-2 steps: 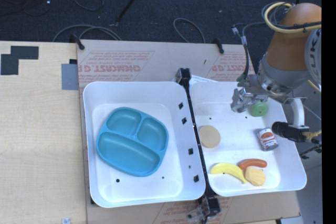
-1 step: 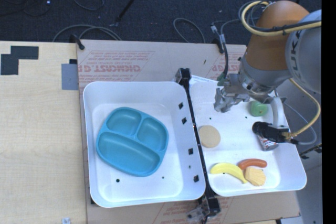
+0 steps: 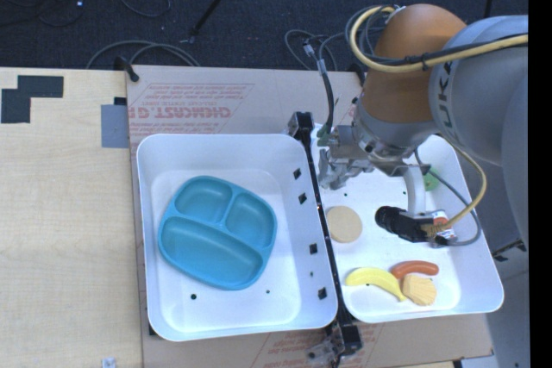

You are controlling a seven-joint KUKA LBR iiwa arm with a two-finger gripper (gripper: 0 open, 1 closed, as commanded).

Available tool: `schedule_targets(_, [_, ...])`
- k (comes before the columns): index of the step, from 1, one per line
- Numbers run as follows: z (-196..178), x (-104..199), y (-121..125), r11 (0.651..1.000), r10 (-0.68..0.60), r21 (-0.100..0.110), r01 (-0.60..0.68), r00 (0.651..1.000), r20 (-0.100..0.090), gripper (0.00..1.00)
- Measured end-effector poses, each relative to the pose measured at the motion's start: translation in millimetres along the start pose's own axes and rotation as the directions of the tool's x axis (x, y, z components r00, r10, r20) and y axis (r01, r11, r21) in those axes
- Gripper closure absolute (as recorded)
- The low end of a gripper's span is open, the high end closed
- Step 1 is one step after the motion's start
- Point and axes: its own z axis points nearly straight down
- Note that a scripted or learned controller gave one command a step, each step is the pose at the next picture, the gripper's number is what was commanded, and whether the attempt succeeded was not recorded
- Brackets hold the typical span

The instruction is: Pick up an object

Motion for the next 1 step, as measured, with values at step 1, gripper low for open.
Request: schedule_targets(1, [14.0,43.9,-9.0,1.000,0.002,0.001,-0.002,1.000,0.002,1.00])
